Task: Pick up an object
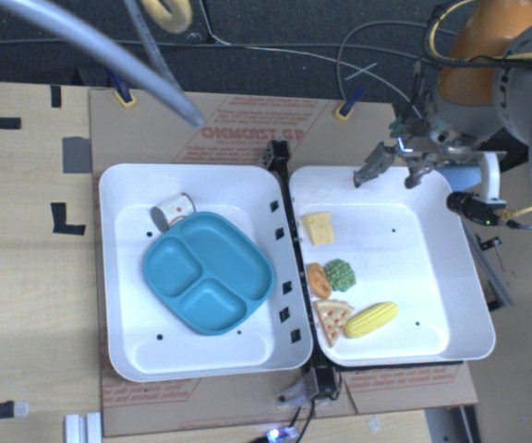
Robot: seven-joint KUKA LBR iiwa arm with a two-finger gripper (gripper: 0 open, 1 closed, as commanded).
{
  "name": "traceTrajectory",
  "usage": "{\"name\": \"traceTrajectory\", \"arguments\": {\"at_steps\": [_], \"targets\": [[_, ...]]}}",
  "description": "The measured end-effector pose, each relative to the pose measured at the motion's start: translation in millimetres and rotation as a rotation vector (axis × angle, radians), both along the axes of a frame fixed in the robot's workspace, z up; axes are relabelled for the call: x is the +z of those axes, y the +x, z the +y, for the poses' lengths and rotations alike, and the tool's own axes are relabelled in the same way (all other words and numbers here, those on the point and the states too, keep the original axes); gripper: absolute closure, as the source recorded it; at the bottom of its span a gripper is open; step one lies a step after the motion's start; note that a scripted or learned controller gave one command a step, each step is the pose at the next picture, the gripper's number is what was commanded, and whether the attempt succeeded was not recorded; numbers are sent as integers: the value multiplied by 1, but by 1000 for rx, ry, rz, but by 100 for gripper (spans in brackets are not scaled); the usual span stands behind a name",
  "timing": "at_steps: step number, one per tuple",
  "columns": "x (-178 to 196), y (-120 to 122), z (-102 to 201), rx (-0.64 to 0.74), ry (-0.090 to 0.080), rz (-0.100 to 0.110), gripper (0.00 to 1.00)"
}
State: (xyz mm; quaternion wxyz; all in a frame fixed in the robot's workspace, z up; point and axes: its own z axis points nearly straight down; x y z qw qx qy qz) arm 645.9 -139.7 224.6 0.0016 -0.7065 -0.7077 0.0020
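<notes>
Hand (394, 168) splayed, glossy bin (432, 212); knobbly corn (370, 319)

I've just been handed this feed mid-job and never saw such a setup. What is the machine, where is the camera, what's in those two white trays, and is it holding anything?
One camera looks down at a slant. The grey arm with an orange band reaches in from the right; its two-finger pincer hangs open over the right white bin's far edge, holding nothing. That bin holds toy food: a pale yellow cheese square, an orange piece, green broccoli, a cracker triangle and a yellow corn cob. The left white bin holds a blue divided plate and a small tipped cup.
</notes>
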Motion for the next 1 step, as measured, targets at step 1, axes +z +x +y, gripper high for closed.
{"name": "traceTrajectory", "arguments": {"at_steps": [1], "targets": [[-62, -8, -1, -1, 0, 2, 0]]}}
